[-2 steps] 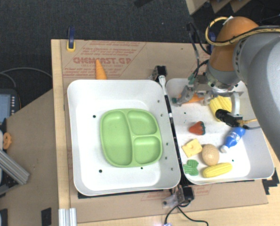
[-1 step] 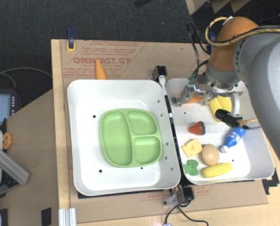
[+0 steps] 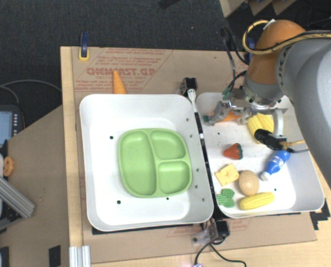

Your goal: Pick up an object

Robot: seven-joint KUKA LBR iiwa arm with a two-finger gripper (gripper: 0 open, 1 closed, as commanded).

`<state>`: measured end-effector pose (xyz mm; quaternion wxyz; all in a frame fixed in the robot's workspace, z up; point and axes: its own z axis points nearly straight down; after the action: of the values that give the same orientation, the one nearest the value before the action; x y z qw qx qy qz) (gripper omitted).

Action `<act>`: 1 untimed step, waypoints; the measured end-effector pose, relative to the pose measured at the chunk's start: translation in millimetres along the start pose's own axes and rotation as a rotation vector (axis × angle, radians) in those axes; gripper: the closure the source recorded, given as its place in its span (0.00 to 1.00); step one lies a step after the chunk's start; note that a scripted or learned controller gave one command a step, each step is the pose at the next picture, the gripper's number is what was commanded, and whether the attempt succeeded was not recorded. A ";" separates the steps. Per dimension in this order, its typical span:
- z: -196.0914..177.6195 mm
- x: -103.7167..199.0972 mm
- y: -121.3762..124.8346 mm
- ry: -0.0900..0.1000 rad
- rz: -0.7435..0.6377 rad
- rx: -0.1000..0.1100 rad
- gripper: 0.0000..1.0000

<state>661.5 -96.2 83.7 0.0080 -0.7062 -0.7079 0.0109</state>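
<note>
My gripper (image 3: 231, 108) is low over the far left corner of the right bin (image 3: 304, 196). Directly beneath and beside it lies a small orange piece with a green end (image 3: 217, 116); whether the gripper touches it is unclear. Further into the bin lie a yellow ridged item (image 3: 260, 122), a red strawberry-like piece (image 3: 232, 151), a blue and white bottle (image 3: 275, 163), a yellow cheese wedge (image 3: 227, 174), a tan egg-shaped item (image 3: 248, 182), a yellow corn cob (image 3: 257, 201) and a small green piece (image 3: 225, 197).
The left bin (image 3: 98, 115) holds a green divided plate (image 3: 154, 161). An orange carrot-like item (image 3: 118, 82) lies on the cardboard behind the left bin. The grey arm (image 3: 315, 82) covers the right bin's far right side.
</note>
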 end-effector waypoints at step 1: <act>2.3 -6.6 -101.5 0.006 0.007 -0.017 0.00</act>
<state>559.9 -103.1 84.2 0.0044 -0.7086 -0.7056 0.0027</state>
